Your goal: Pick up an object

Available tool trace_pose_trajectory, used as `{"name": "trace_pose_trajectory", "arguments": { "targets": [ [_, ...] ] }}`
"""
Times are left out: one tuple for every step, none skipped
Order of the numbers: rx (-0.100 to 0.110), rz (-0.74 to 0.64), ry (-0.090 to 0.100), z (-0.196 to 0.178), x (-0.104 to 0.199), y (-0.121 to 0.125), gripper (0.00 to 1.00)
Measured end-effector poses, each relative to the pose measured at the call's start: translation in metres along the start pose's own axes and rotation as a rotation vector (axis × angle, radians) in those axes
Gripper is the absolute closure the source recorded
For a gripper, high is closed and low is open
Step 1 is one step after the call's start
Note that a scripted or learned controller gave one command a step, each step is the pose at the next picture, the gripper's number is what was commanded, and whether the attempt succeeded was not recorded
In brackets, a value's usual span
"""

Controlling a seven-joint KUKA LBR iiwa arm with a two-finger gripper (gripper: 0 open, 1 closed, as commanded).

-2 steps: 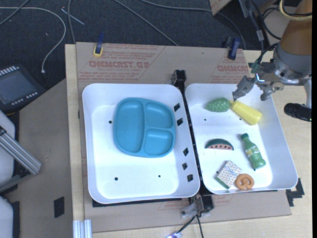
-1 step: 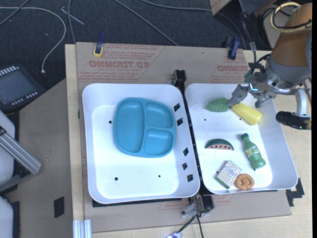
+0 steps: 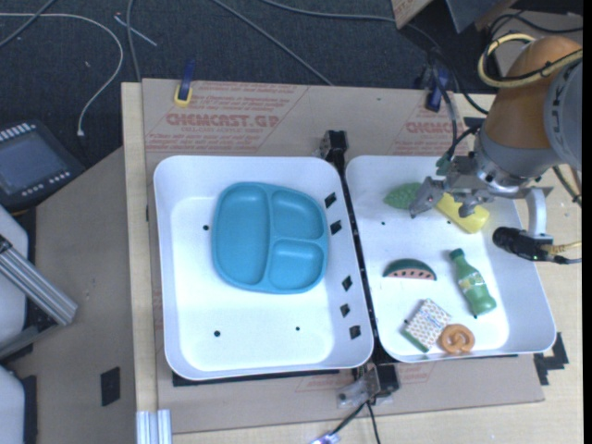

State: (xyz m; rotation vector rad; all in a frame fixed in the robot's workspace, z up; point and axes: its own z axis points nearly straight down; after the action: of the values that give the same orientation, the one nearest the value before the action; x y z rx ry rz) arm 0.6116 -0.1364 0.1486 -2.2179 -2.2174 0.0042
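My gripper (image 3: 447,195) hangs low over the far part of the right bin (image 3: 527,326). A yellow block (image 3: 468,215) lies just under it on its right side, partly hidden by it. A green leaf-shaped piece (image 3: 402,195) sits close to its left. Nearer the front of the same bin lie a watermelon slice (image 3: 409,269), a green bottle (image 3: 474,282), a patterned packet (image 3: 425,324) and an orange ring-shaped piece (image 3: 455,339).
The left bin (image 3: 185,322) holds a blue divided plate (image 3: 271,237). A black ridge (image 3: 344,239) runs between the two bins. The grey arm with its orange band (image 3: 532,91) comes in from the upper right, with cables looped beside it.
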Motion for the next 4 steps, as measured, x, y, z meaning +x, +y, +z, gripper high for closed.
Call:
{"name": "trace_pose_trajectory", "arguments": {
  "targets": [
    [0.0, 0.0, 0.0, 0.044, -0.005, -0.001, 0.0],
    [-0.007, 0.0, -0.001, 0.03, -0.005, 0.0, 1.0],
    [-0.01, -0.001, -0.002, -0.015, -0.002, -0.004, 1.0],
    [-0.011, 0.0, -0.003, -0.071, -0.007, -0.012, 1.0]
  ]
}}
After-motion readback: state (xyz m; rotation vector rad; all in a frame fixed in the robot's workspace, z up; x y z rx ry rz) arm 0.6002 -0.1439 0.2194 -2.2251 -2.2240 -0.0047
